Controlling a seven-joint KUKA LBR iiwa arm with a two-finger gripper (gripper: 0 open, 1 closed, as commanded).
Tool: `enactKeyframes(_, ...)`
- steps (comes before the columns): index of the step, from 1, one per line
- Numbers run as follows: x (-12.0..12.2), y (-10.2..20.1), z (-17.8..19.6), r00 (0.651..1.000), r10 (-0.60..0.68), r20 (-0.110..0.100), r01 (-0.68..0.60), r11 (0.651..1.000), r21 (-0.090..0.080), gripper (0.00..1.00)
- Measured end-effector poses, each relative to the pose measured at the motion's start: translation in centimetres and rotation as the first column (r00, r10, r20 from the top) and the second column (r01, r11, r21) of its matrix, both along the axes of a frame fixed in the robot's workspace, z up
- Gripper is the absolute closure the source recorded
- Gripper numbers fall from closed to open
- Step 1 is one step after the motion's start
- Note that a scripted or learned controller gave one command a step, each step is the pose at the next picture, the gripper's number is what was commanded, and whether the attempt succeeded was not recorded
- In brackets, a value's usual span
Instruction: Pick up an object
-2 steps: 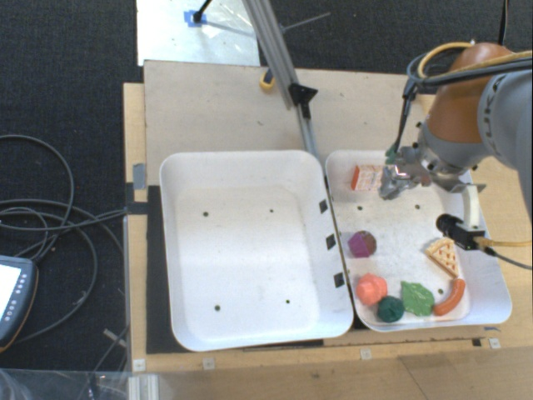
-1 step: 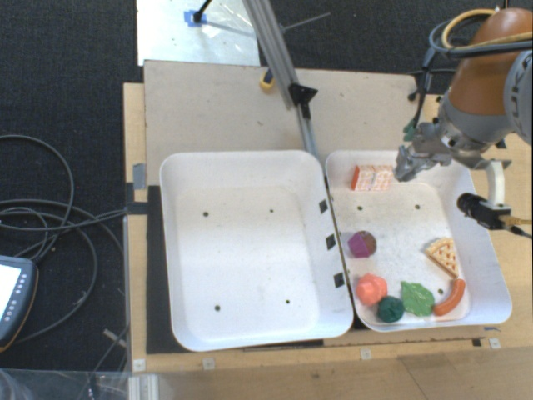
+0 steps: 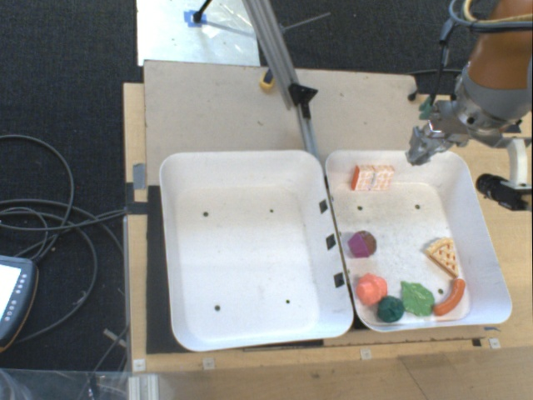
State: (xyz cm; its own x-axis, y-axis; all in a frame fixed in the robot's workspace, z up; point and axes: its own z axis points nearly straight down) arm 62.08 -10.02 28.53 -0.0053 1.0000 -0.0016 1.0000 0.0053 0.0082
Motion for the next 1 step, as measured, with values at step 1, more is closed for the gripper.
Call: enactKeyframes(1, 1.51, 5.23, 0.19, 1.0, 0.005, -0.003, -0.005, 1.0, 0.003, 1.0)
